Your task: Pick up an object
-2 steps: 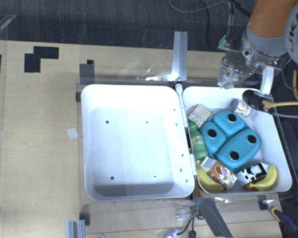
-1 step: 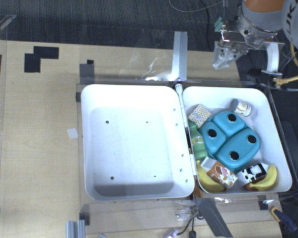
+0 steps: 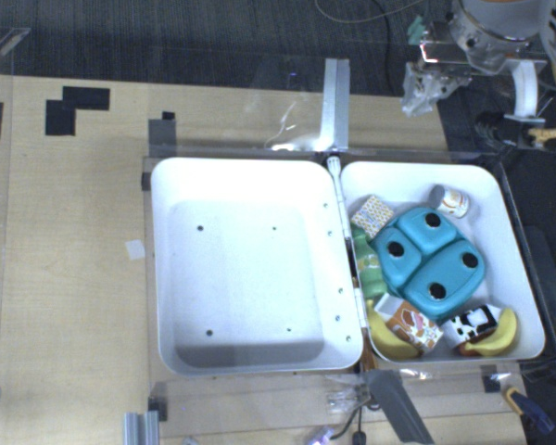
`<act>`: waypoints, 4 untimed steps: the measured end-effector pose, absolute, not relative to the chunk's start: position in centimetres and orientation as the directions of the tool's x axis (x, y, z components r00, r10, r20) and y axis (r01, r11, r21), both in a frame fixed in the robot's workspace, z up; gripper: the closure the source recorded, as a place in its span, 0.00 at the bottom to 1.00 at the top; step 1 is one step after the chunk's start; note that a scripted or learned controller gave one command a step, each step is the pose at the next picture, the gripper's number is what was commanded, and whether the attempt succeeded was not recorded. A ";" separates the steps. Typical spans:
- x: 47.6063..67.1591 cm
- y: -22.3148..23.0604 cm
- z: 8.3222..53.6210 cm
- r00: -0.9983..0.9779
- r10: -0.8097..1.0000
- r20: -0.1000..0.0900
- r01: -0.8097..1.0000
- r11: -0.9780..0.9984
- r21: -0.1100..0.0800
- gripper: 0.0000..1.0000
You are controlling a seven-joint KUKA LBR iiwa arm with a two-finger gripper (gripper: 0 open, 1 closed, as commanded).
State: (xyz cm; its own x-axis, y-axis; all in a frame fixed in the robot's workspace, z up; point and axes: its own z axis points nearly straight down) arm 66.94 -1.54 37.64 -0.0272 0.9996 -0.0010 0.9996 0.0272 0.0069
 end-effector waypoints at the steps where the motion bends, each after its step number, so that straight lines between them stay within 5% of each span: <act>1: 66.9 -4.8 37.2 -0.024 1.000 -0.001 1.000 0.024 0.006 1.00; 3: 66.9 -4.1 41.1 -0.192 0.981 -0.002 0.981 0.192 0.007 1.00; 4: 66.9 -4.3 31.8 -0.233 0.972 -0.002 0.972 0.233 0.005 1.00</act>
